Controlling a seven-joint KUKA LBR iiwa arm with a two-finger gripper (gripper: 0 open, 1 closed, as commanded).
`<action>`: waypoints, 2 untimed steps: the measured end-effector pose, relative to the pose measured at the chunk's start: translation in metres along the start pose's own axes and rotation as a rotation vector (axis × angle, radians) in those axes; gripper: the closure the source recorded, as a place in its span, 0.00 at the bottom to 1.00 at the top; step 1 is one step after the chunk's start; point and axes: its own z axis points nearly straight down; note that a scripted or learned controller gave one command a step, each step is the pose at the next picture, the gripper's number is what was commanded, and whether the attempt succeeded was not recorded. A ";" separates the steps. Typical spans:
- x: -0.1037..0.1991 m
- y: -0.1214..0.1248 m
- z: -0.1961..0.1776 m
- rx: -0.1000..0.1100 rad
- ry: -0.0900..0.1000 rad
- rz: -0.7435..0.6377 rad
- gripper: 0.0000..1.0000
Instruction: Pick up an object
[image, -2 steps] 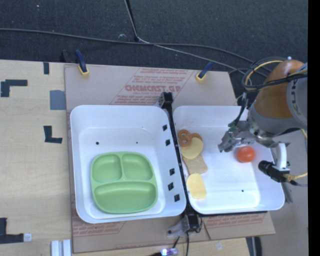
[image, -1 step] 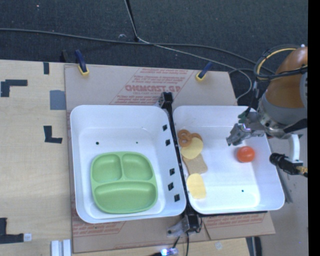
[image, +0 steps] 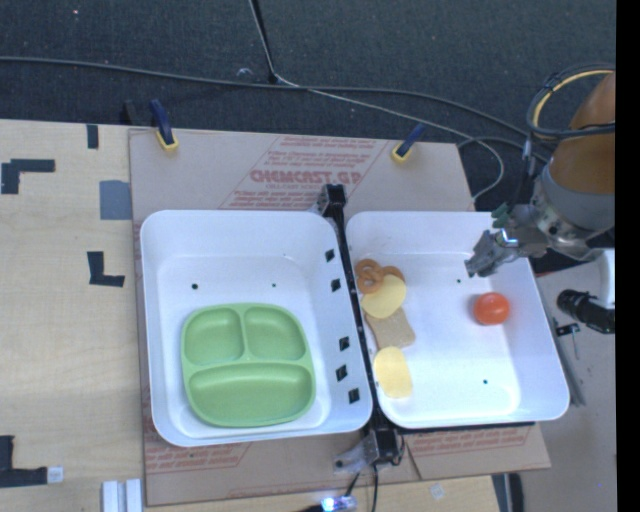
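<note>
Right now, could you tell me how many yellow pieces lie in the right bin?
2: one yellow piece near the pretzel by the divider, another nearer the front edge; more may hide underneath.

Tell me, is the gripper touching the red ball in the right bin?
Apart. The camera view shows white bin floor between the gripper and the red ball.

Claw (image: 484, 258) hovers near red ball (image: 491, 309).
</note>
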 end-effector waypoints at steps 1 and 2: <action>0.051 0.001 0.008 0.004 0.002 -0.003 1.00; 0.099 0.014 0.002 0.004 0.002 -0.005 1.00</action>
